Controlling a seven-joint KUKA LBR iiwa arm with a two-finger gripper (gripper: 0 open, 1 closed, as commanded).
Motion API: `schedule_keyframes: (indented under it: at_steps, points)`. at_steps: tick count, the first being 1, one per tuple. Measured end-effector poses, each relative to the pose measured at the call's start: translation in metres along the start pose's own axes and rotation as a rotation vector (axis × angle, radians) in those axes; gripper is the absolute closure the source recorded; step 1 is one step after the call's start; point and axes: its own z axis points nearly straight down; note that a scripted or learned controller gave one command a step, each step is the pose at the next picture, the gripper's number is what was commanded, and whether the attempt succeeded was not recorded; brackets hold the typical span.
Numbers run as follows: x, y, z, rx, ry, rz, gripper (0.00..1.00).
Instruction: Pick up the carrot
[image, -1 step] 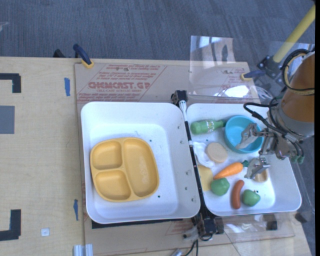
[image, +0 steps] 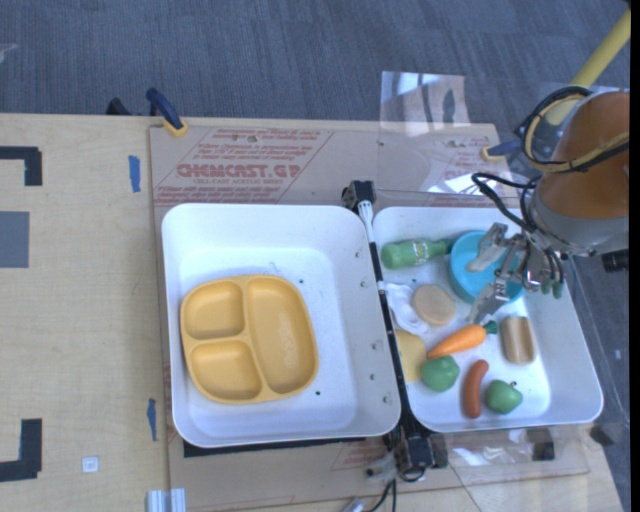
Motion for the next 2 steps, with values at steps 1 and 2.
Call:
schedule_keyframes:
  at_steps: [1,2]
  points:
    - [0.028,0.014,0.066,-0.001,-0.015,-0.051,0.00]
    - [0.013,0.028,0.070,-0.011,-0.033,0.317,0.00]
